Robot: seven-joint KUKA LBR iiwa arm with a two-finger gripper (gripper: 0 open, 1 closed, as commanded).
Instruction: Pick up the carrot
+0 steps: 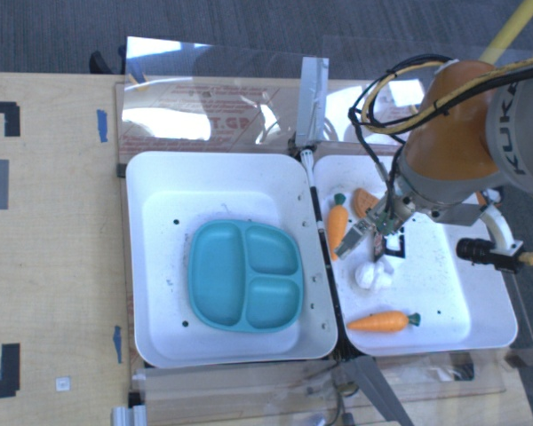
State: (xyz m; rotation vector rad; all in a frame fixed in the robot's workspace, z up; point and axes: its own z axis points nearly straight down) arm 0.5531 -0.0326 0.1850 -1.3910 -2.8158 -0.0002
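Observation:
Two carrots lie in the right bin point(480, 327). One carrot point(337, 224) stands lengthwise against the bin's left wall, green top pointing away. The other carrot point(382, 322) lies flat near the front edge, green top to the right. My gripper point(364, 246) hangs over the middle-left of this bin, just right of the first carrot. Its fingers point(349, 241) are spread open with nothing between them. The arm's wrist partly hides a third orange piece point(364, 201).
A white lumpy object point(373, 276) rests just below the gripper. The left bin point(160, 193) holds a teal divided plate point(246, 274). A raised divider point(322, 247) separates the bins. Black cables loop above the wrist.

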